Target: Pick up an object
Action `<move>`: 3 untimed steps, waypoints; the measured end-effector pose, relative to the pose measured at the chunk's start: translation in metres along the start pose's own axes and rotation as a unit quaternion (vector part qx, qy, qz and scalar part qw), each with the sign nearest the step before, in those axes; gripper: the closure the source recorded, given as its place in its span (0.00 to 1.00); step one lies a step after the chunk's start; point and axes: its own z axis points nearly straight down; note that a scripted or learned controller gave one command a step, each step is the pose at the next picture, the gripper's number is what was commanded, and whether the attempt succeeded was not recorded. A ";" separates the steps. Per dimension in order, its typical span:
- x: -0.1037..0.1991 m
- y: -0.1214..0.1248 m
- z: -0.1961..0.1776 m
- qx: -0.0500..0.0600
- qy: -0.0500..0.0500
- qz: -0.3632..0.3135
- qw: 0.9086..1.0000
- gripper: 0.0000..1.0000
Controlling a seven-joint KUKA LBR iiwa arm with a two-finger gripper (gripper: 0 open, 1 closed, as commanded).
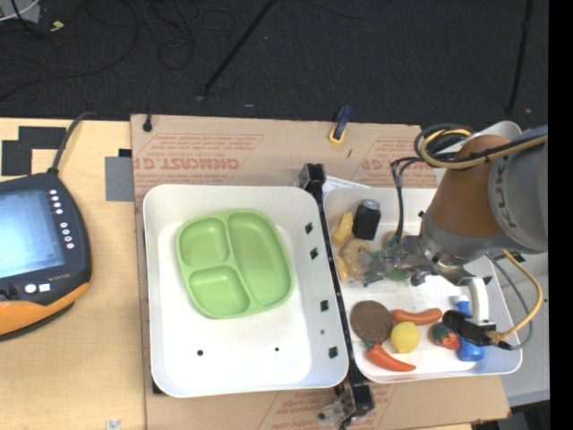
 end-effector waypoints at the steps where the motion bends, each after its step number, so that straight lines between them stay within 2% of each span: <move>1: 0.002 0.000 0.018 -0.001 0.000 0.001 1.000 0.00; 2: 0.000 -0.001 0.007 -0.001 0.000 0.004 1.000 1.00; 3: -0.007 0.006 -0.040 -0.004 -0.001 0.003 1.000 1.00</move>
